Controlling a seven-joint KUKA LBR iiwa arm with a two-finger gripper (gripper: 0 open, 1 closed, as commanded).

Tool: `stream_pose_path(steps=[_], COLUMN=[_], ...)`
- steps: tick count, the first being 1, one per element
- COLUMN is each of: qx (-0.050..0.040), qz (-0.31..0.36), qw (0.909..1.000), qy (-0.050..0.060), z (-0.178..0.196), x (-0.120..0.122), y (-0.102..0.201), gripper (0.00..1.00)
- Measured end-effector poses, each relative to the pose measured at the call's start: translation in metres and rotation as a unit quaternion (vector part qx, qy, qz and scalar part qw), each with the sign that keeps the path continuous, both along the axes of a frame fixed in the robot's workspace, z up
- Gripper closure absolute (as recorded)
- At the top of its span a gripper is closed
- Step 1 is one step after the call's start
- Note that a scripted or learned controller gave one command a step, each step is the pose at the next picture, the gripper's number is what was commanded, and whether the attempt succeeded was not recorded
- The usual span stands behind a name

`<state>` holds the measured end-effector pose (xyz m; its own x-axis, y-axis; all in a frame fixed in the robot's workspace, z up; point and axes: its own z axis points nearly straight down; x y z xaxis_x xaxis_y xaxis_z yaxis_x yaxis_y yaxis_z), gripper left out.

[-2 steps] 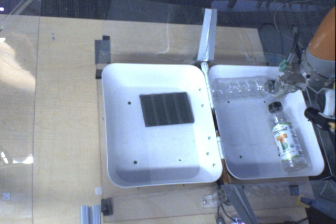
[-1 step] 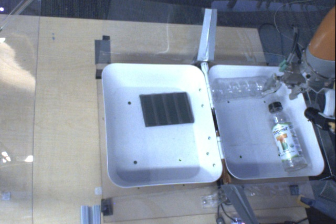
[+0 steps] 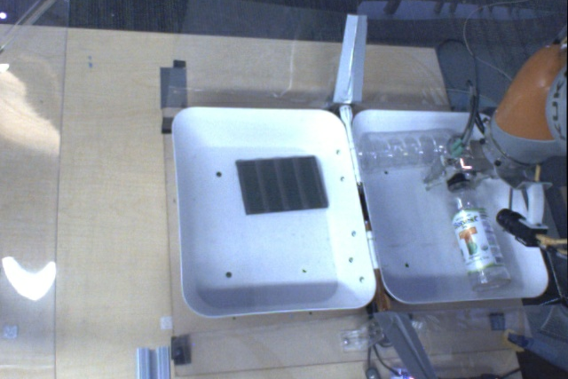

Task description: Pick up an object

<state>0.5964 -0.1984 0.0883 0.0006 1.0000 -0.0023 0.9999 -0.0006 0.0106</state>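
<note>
In the right bin, a clear plastic bottle with a white and orange label lies on its side near the right wall. A clear ribbed plastic piece rests along the far wall of that bin. A dark ribbed rectangular pad lies flat in the middle of the left bin. My gripper hangs low over the far right part of the right bin, just above the bottle's cap end and beside the clear piece. Nothing visibly sits in its grasp.
The grey arm with its orange band comes in over the right bin's far right corner. A metal bar rises behind the divide between the bins. Cables and black fittings crowd the right edge.
</note>
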Motion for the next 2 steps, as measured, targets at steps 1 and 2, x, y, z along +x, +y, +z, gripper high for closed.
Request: stream_pose_path(steps=[1,2], qx=[0.0051,0.0118], qz=[0.026,0.074], qw=[0.9994,0.996], qy=[0.023,0.047], z=[-0.002,-0.004], x=[0.039,0.055], y=[-0.004,-0.013], gripper=[0.0,0.0])
